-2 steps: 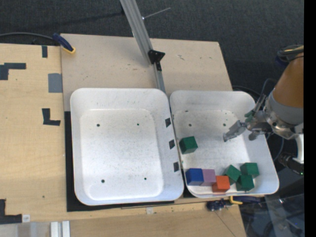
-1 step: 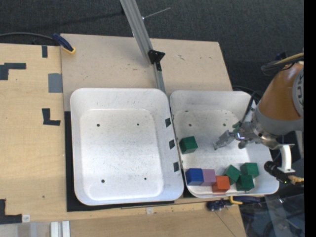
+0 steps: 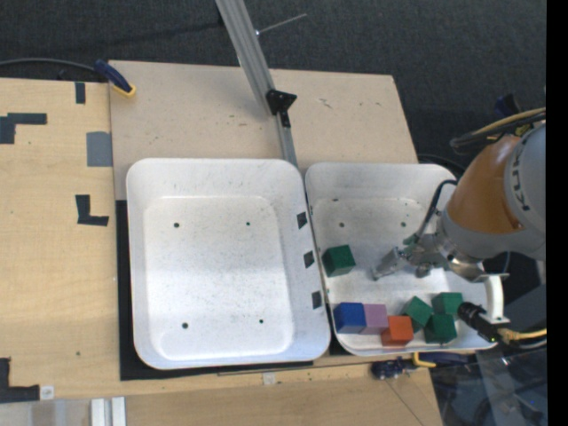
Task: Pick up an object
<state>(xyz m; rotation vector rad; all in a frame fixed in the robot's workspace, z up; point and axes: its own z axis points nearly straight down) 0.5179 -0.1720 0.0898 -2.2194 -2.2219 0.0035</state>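
Green is the colour nearest the action: a green cube (image 3: pixel 338 259) is sitting on the floor of the right bin (image 3: pixel 373 177), just beyond the fingertips and apart from them, on the side away from the arm. The gripper (image 3: pixel 388 265) is reaching into that bin from the wrist side, its grey fingers (image 3: pixel 383 268) pointing toward the cube at a slant. They are looking slightly parted, with nothing between them, so I am reading them as released rather than clenched, though the view is small and the gap is hard to judge.

The cube is lying roughly along the line the fingers are pointing, so the coming move is turning on a short advance straight ahead of the tips plus a descent, not a sideways shift. Being a cube, it is offering no long axis to align with; any pair of opposite faces should be serving.

The other candidates are sitting to one side of the fingers, toward the bin's near wall: a blue cube (image 3: pixel 350 316), a lilac block (image 3: pixel 375 315), an orange block (image 3: pixel 398 329), and a cluster of green blocks (image 3: pixel 432 316) closer to the wrist. These are touching or nearly touching one another, which is making them the more awkward choice.

The left bin (image 3: pixel 213 174) is lying well beyond the cube.
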